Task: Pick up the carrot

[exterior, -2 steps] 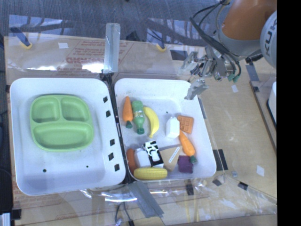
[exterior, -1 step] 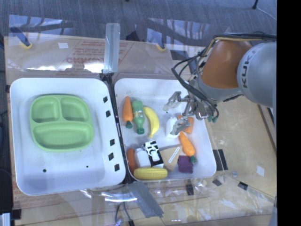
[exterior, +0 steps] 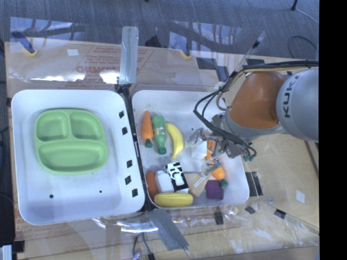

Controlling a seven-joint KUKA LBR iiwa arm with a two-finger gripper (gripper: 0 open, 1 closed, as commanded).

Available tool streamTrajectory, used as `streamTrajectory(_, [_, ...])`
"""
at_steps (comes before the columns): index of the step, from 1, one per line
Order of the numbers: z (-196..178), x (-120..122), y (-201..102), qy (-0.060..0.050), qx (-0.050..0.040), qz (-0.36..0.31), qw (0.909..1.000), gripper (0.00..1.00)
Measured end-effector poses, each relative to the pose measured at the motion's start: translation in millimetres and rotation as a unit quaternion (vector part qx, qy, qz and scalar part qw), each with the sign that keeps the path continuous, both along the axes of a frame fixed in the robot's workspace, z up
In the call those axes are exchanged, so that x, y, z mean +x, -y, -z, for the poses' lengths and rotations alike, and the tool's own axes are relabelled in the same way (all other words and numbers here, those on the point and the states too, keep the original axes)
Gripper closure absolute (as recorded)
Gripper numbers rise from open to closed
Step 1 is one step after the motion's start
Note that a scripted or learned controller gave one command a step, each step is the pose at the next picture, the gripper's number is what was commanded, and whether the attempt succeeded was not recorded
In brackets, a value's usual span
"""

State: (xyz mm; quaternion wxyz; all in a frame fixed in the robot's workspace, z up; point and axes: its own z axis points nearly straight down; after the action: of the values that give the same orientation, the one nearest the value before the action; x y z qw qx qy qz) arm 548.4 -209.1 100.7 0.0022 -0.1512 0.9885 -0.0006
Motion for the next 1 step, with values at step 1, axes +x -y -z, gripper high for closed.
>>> streamTrajectory(1, [-10.9, 2.4, -2.5, 0.002, -0.0006, -0.005, 1.0, 1.0])
